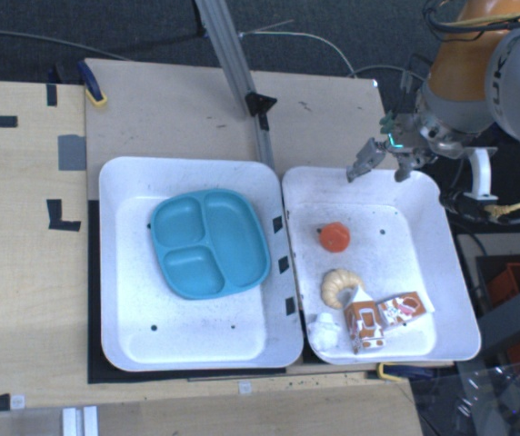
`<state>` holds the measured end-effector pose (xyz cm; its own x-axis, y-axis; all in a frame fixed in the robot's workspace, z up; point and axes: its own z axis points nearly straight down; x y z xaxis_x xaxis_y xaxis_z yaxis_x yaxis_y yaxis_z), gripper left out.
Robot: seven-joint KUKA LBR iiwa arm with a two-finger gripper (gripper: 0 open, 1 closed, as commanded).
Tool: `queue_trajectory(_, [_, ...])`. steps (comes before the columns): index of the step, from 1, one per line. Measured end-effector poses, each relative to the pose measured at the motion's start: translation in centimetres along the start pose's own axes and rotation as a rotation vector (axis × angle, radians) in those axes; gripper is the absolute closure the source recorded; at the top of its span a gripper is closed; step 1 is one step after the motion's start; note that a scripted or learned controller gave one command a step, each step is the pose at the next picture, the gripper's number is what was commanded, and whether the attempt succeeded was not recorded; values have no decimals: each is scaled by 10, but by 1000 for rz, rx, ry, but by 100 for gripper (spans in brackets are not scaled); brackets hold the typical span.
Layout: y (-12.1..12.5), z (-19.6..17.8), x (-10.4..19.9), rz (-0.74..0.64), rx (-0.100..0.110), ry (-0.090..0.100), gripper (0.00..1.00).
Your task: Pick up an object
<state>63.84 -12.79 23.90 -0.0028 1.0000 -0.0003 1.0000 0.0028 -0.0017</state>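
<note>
My gripper hangs over the far rim of the right bin, its two fingers spread apart with nothing between them. In that bin lie a small red-orange ball, a tan croissant-shaped piece and an orange-and-white packet near the front. All three sit well below and in front of the gripper. The left bin holds a blue divided plate.
A metal post slants up from between the bins at the back. A small white object lies in the right bin's front left corner. Cables run behind the arm at the right.
</note>
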Motion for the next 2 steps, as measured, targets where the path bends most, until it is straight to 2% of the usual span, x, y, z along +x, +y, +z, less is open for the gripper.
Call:
queue_trajectory(1, [-8, 61, 4, 0, 6, 1, 0])
queue_trajectory(2, [-10, 119, -5, 2, 6, 0, 0])
